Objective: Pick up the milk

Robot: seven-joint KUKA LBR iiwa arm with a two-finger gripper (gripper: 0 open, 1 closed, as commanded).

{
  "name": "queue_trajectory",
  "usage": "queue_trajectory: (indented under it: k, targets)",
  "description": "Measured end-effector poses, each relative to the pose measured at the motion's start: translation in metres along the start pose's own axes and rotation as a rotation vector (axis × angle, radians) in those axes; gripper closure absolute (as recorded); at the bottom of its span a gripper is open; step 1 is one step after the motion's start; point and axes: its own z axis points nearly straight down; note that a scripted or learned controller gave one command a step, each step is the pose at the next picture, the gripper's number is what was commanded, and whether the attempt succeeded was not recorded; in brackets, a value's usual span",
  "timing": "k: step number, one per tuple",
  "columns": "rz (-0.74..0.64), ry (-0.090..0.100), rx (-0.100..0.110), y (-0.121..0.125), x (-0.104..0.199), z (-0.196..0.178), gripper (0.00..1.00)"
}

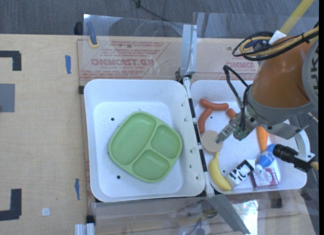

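The milk (266,169), a small carton with a blue cap, is lying near the front right corner of the right bin (298,181), just beside a black-and-white block (241,171) and apart from the banana (217,173) along the front edge. Nothing is lifting it yet, so the pick is looking not yet begun. The gripper (229,132) is hovering over the bin's middle, near a tan disc (211,141) and sausages (212,106), well short of the carton; whether it is released or clenched I cannot tell. The green plate (145,146) is sitting in the left bin (96,97).

Wooden bench (40,143) bears two white bins (96,143) (side by side).
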Motion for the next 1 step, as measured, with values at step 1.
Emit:
queue_trajectory:
  k: [1]
  targets:
    - [-0.376,0.004,0.001,0.02,0.0636,0.0315,1.0]
